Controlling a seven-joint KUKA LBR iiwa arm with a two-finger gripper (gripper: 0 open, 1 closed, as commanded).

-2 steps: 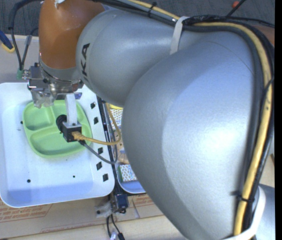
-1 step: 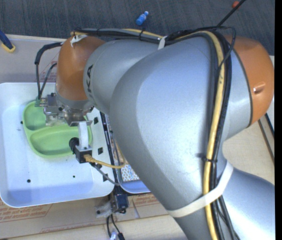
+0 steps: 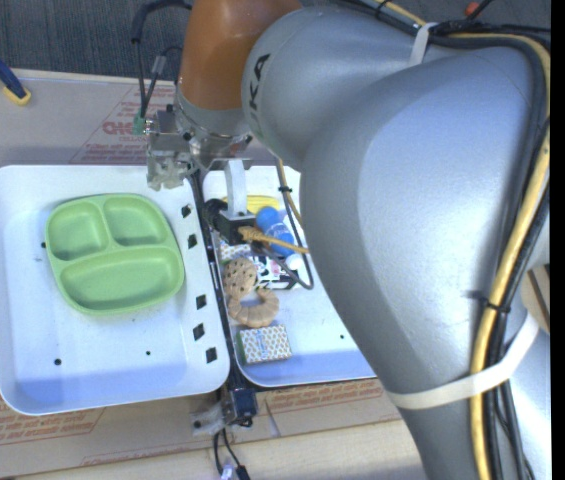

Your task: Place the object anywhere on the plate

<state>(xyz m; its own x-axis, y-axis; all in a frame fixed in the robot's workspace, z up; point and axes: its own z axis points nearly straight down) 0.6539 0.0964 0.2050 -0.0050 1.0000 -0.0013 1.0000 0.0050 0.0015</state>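
Arm (image 3: 392,168) looms over the right bin (image 3: 317,353), hiding much of it.
Gripper (image 3: 167,168) sits above the plate (image 3: 112,253); jaw state unclear. Objects (image 3: 252,298) lie jumbled, partly hidden.

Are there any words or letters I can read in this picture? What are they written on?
"KA": big dark letters on the grey robot arm, the remainder hidden round its curve.
Red print on the cardboard behind the left bin: too blurred to read.
Patterned packet in the right bin: its print is too small to read.
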